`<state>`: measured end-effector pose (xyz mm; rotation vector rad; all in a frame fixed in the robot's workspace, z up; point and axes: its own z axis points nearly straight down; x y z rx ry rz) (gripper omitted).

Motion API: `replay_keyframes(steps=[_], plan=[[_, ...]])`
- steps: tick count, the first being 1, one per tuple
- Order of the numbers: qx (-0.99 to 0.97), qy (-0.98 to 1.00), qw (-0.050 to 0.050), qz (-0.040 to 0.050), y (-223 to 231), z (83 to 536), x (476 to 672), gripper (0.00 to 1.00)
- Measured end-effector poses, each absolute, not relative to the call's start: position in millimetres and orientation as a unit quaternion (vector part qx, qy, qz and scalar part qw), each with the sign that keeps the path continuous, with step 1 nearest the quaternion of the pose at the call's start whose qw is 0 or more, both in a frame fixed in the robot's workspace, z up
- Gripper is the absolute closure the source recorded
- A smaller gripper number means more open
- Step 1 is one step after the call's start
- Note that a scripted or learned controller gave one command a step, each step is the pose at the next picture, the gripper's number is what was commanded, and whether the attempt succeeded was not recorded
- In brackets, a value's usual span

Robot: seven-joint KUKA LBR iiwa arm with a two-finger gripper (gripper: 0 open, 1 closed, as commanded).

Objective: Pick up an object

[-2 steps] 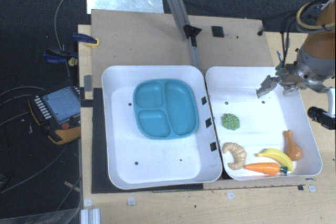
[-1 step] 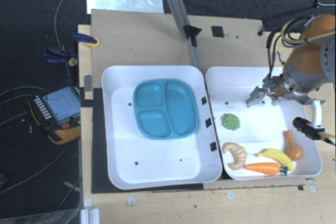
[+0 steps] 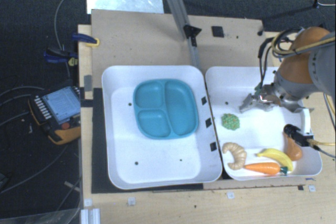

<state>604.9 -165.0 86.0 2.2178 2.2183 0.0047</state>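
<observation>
While your gripper [image 3: 251, 104] hangs over the right bin [image 3: 231, 77], nothing has been picked up, so the task is at its start as far as you can judge. You can see one grey finger pointing toward the bin's middle, but the view is too small and slanted to tell how wide the jaws stand; nothing visible sits between them. Just below and a little left of the tip lies the green broccoli-like piece [image 3: 230, 121], the nearest candidate and apart from the gripper. Farther below it, near the bin's front wall, you have the croissant [image 3: 234, 155], the carrot [image 3: 262, 168] and the banana [image 3: 274, 155] close together. Well to the gripper's left, the other bin holds a blue divided plate [image 3: 165, 107]. You have the descent, the closing and the lift all left.
</observation>
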Motion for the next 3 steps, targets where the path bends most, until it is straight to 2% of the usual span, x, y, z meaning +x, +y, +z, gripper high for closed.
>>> replay_keyframes(steps=[1, 3], plan=[[0.707, 0.707, 0.005, 0.0033, -165, 99, 606.7, 1.0], [0.705, 0.709, 0.004, 0.0022, -162, 218, 608.0, 1.0]])
